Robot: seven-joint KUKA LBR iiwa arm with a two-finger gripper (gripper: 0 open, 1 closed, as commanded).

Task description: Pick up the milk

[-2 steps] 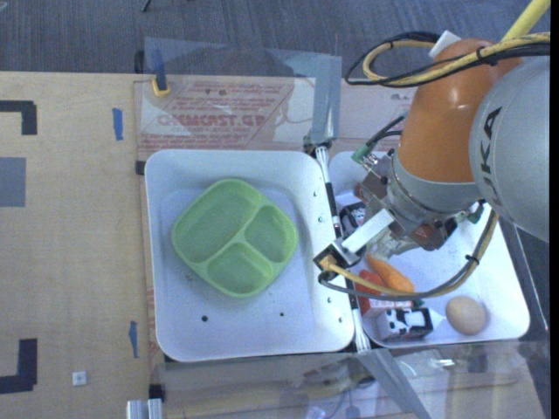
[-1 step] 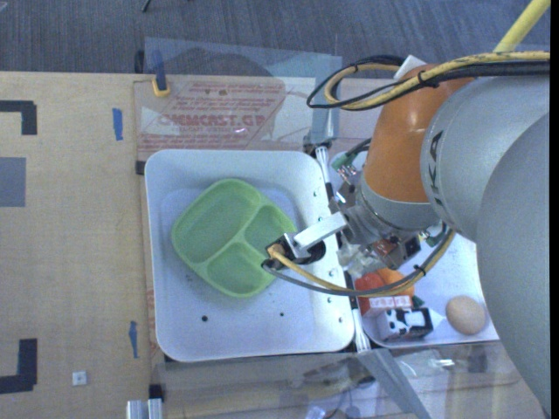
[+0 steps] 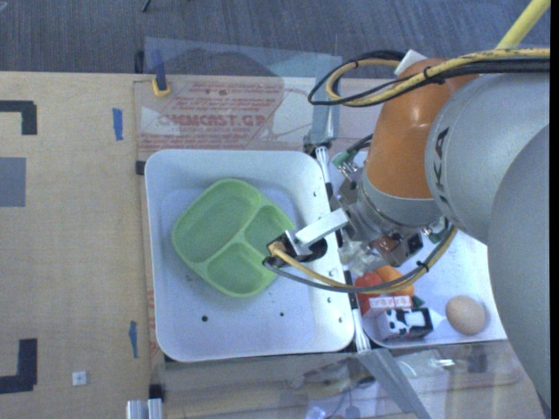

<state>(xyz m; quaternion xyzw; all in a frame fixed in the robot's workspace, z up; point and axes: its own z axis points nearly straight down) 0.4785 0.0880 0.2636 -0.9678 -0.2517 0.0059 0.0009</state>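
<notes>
Grey carpet lay beyond the far edge of the desk (image 3: 70, 234), whose light wooden top carried black corner markings and short strips of blue tape. Two shallow white bins stood side by side on it. On inspection, the left bin (image 3: 175, 321) contained a green divided plate (image 3: 229, 236) with three compartments, lying flat toward the bin's far left portion. The right bin (image 3: 476, 251) was largely covered from above by the grey arm (image 3: 498, 155) and its orange band (image 3: 403, 138), which reached in from the right. Black and yellow cables ran over the arm and looped beneath the wrist.

The end effector (image 3: 371, 250) was positioned low over the divider between the two bins, at the near-left part of the right bin. Its fingers were hidden among the wrist hardware and cabling, so I could not tell how far open it was or whether it had hold of anything.

The milk (image 3: 403, 319), a small carton with a black-and-white cow pattern and a red label band, lay in the right bin's near-left corner, just below the end effector. An orange item (image 3: 381, 278) sat just beside the carton's far end. A brown egg (image 3: 465, 314) rested near the carton, to its right.
</notes>
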